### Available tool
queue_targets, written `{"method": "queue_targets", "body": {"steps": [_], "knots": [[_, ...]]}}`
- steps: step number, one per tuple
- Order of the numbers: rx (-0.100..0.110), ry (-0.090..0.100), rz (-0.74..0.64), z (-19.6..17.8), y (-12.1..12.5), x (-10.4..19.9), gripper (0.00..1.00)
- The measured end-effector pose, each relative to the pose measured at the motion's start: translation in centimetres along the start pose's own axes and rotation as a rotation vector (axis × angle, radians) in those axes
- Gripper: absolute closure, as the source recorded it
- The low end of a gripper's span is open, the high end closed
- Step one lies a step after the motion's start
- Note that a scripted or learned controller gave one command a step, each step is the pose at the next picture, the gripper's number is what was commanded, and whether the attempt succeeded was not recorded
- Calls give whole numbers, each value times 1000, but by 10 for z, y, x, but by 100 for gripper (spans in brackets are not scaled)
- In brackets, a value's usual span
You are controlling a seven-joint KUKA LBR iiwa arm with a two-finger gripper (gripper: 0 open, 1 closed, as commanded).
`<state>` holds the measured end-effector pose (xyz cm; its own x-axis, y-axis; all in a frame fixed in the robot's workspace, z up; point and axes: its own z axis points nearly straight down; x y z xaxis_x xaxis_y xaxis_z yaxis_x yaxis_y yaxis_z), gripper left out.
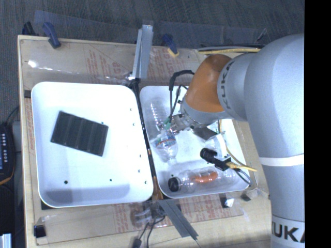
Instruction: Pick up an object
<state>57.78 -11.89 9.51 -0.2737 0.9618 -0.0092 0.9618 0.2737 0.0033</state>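
Small clear bottle (pixel 166 146) sits in the right bin (pixel 153 95), close to the wall that this bin shares with its neighbour, about halfway along it. The gripper (pixel 170 124) is directly above the bottle's upper end and looks to be touching it; whether the tool is spread or pressed together I cannot tell, as the wrist hides it. Along the near edge of the same bin lies a larger clear bottle (pixel 199 180) on its side, black cap pointing left, with something orange inside. The grey arm (pixel 258 87) covers the bin's right part. In the left bin (pixel 83 187) a dark ridged panel (pixel 80 133) lies flat, turned at a slant.
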Motion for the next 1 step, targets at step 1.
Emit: {"method": "queue_targets", "body": {"steps": [1], "knots": [[5, 9, 111, -98, 28, 22, 0]]}}
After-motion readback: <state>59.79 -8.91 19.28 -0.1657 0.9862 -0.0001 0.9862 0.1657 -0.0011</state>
